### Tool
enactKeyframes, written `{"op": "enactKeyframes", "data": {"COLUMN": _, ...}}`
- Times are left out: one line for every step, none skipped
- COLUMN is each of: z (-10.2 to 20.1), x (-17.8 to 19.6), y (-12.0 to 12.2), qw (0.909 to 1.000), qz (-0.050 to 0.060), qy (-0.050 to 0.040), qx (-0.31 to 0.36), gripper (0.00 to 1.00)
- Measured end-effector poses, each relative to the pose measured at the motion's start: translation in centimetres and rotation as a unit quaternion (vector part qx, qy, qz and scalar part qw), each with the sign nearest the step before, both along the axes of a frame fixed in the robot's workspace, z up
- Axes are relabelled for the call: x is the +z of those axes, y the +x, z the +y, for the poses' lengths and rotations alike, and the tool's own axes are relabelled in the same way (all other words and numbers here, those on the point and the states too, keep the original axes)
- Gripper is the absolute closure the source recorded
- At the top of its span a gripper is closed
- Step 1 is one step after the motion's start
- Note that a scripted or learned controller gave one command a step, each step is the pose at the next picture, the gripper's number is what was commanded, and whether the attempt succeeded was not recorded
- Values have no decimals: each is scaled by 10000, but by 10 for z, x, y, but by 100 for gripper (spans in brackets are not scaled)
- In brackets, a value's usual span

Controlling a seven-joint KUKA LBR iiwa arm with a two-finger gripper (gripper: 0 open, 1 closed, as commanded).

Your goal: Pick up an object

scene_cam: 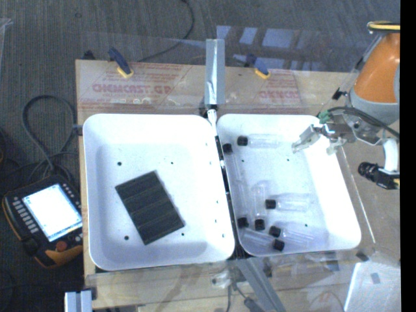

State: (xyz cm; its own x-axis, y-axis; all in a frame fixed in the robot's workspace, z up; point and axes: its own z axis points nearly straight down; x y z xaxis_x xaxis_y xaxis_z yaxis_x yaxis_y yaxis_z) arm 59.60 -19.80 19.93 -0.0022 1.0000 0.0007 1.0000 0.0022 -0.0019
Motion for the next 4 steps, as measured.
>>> {"op": "enactKeyframes", "data": {"z": 42, "x": -105, "y": 52, "qw": 9999, "qz": 4, "qy": -18, "qx": 115, "gripper": 0}}
{"op": "enactKeyframes", "data": {"z": 133, "x": -15, "y": 72, "qw": 9992, "qz": -8, "qy": -9, "qx": 395, "gripper": 0}}
{"op": "enactKeyframes", "data": {"z": 96, "x": -69, "y": -12, "qw": 9815, "qz": -1, "qy": 3, "qx": 1916, "gripper": 0}}
{"op": "enactKeyframes", "data": {"z": 148, "x": -16, "y": 18, "qw": 9773, "qz": -15, "qy": 1, "qx": 2119, "gripper": 0}}
